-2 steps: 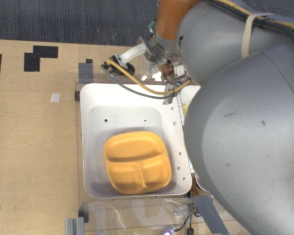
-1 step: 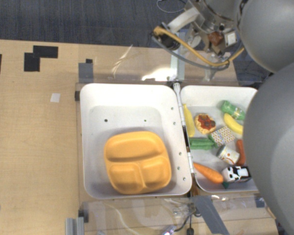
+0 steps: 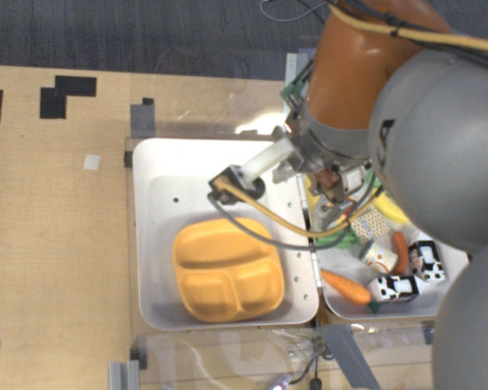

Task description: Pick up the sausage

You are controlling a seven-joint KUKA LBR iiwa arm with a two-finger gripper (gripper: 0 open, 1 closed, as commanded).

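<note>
On the left the bare tabletop (image 3: 57,242) shows pale wood with a few black marks near its far edge. Next comes the left bin (image 3: 159,218), shallow and white, with a yellow tray (image 3: 226,279) lying flat in its near half; the tray has moulded compartments. Above the tray, a pale fitting with a dark tip (image 3: 236,181) reaches into the left bin, and a yellow hose (image 3: 264,218) curves from it back toward the arm.

The arm (image 3: 390,96), orange above and grey below, covers the far part of the right bin (image 3: 342,307). The pincer (image 3: 333,187) hangs over the divide between the bins, but wires and brackets crowd it and I cannot tell how it stands.

In the right bin a carrot (image 3: 346,287) lies near the front wall. Right of it sits a small pale cup (image 3: 378,257), then the sausage (image 3: 401,253): a short, smooth, reddish-brown link lying on the bin floor, just beside the cup and well apart from the pincer. Beside it are two black-and-white toys (image 3: 411,276), and a banana (image 3: 390,210) pokes out from under the arm.
</note>
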